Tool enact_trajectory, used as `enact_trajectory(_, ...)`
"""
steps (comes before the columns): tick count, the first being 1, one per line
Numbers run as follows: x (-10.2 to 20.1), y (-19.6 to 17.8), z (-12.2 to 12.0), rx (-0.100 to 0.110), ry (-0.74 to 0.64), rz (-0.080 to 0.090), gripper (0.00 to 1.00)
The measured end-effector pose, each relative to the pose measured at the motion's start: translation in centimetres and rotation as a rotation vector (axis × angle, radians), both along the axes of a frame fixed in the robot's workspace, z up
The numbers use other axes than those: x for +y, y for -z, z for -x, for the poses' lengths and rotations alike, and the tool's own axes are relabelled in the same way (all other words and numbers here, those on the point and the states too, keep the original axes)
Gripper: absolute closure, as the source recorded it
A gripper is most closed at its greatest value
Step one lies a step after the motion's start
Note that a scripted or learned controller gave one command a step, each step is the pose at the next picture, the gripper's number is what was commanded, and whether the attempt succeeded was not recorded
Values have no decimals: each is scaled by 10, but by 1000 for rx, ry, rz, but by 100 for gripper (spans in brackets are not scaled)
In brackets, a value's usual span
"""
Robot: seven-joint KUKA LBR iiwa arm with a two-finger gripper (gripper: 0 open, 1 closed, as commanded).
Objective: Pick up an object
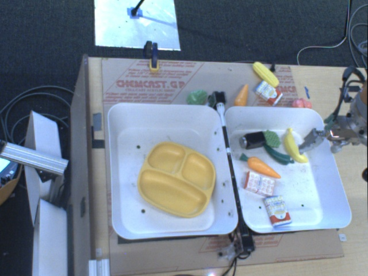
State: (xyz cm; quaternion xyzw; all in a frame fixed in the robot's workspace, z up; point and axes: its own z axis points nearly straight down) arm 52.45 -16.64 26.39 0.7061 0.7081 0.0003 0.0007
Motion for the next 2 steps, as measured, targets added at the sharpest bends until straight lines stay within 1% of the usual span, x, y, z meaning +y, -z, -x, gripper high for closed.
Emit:
enact_trajectory(1,39,92,-51,3,-6,-2,0)
enact_trajectory(2,81,143,-78,2,-6,-2,0)
